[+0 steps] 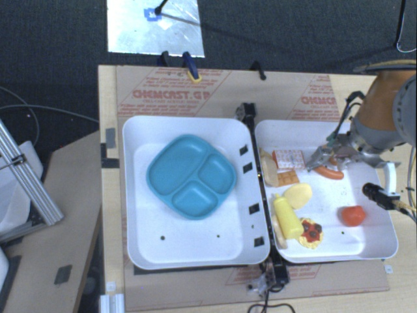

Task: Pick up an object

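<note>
Gripper [324,160] low in right bin [374,243], near its upper middle, arm coming in from the right. Jaws look apart, tips pointing left-down; nothing seen between them.

Hotdog [330,172] lies just below and a touch right of the tips, close enough to look touching, tho can't confirm contact. Long axis runs roughly left-right with a slight tilt, so about across the line the jaws open on — judgement only, finger angle is hard to read at this res.

Other candidates in same bin: cracker box [288,158] just left of the tips; waffle [287,177] below it; potato [297,195] further down; mustard [287,218] along the bin's left wall; pizza [311,233] near bottom; tomato [352,215] well apart, lower right.

Left bin [146,250] holds a blue tray [189,176], far from the arm.

Read: pre-grasp over hotdog, not yet picked. Next move likely needs a small shift down-right to centre the tips over its mid-length before closing. Risk: tips catch one end only and it rolls out, or box edge gets nudged.
</note>
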